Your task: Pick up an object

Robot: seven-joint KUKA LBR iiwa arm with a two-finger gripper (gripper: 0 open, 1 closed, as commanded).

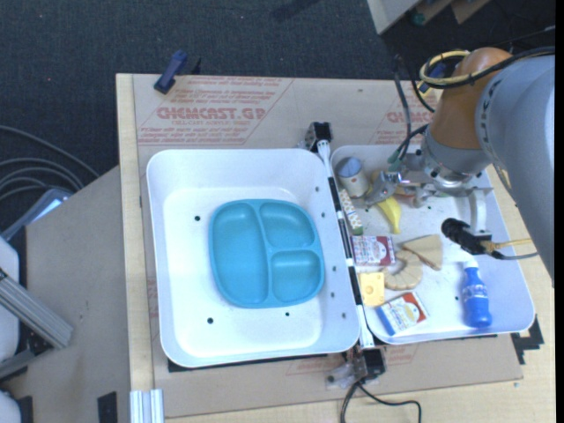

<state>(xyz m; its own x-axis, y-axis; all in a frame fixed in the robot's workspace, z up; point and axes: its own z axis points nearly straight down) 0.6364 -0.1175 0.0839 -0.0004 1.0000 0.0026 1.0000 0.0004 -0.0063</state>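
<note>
Where left bin [176, 324] sits — blue tray [264, 252]

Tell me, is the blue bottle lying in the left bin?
No, the blue bottle lies in the right bin; the left bin bears a blue divided plate.

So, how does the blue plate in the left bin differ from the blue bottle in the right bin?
The blue divided plate is light turquoise; the blue bottle is a deeper blue with a white cap. The plate is far larger and flat, with three compartments; the bottle is small, slim and lies on its side. The plate sits alone in the middle of its bin; the bottle lies near the right edge of a bin crowded with other items. Both are blue and rest in white bins.
</note>
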